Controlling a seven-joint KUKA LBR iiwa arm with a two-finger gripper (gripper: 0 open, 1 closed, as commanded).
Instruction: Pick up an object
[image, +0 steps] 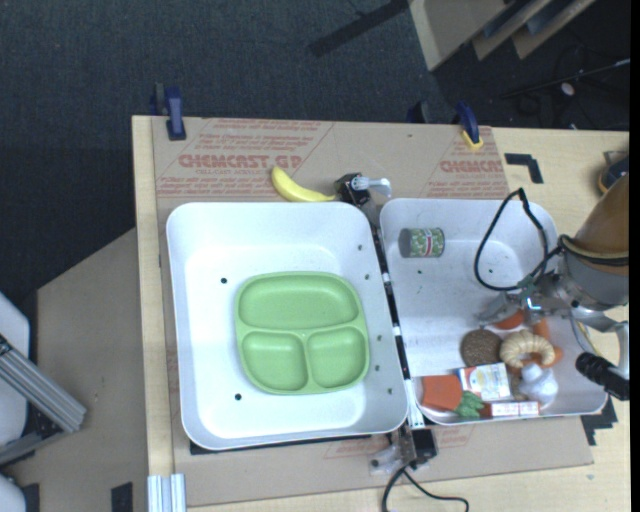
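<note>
The arm reaches in low over the right bin (440, 215), and its gripper (520, 308) sits among the cluttered items at the bin's near right corner. Whether the fingers are spread or clenched cannot be told; the wrist and a looping black cable (492, 245) cover that part of the view.

Just beside the gripper lies a cluster: a tan, ring-shaped pastry-like toy (527, 348), a round brown cookie-like piece (481, 347) touching it, a small orange-red piece (512, 321) right under the tool, a small white object (540, 378), and, nearer the bin's front edge, a small printed carton (487, 380) with an orange block (438, 392) and a green piece (470, 405). Any of these could be the object to pick. A small can with a green label (422, 241) lies well away from the gripper, at the far end of the same bin.

The left bin (200, 260) holds a green divided plate (300, 331). A banana (300, 188) rests on the tabletop (250, 150) beyond the bins.

The likely trouble is crowding. With pieces touching each other, a close could catch two at once, or nudge one aside and come up with nothing. The rounded pastry could also slip out of a shallow pinch. The slack cable hangs near the work area and could drag across the can or snag as the arm lifts.
</note>
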